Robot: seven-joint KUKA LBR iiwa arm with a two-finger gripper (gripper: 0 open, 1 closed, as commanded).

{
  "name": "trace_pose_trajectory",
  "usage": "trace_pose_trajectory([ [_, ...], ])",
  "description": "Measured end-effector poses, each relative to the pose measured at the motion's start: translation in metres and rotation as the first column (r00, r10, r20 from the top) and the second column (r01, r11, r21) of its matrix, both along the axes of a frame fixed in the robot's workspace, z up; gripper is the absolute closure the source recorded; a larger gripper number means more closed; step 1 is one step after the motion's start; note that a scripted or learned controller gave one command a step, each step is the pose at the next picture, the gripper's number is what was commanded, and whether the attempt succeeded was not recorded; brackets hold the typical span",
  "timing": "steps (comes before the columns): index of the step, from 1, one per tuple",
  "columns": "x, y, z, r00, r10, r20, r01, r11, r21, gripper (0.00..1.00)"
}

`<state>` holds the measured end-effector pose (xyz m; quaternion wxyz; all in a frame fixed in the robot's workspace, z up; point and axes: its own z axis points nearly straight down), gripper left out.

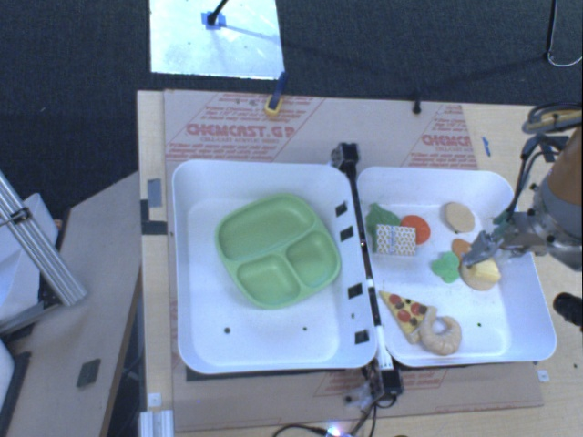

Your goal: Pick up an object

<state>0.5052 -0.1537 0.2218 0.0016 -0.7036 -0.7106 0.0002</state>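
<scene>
A smooth, rounded yellow piece (482, 274) sits in the right bin (524, 335), just right of a green leaf shape (445, 267). My pincer (481, 253) hangs at its top; how wide I'm spread, I cannot tell. Left of the leaf lies a green sectioned plate (277, 248), all on a cardboard-covered bench (237, 130).

A wooden bench (155, 335) is carrying a printed brown cardboard sheet (237, 126), on which two shallow white bins, left (196, 335) and right (519, 330), are sitting side by side, touching.
</scene>
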Motion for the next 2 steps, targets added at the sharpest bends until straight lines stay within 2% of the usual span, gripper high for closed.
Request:
trace_pose_trajectory([
  [1, 0.02, 0.054, -0.012, 1.0, 0.001, -0.001, -0.001, 1.0, 0.001, 1.0],
  [2, 0.036, 0.095, -0.009, 1.0, 0.0, 0.001, 0.0, 1.0, -0.001, 1.0],
])
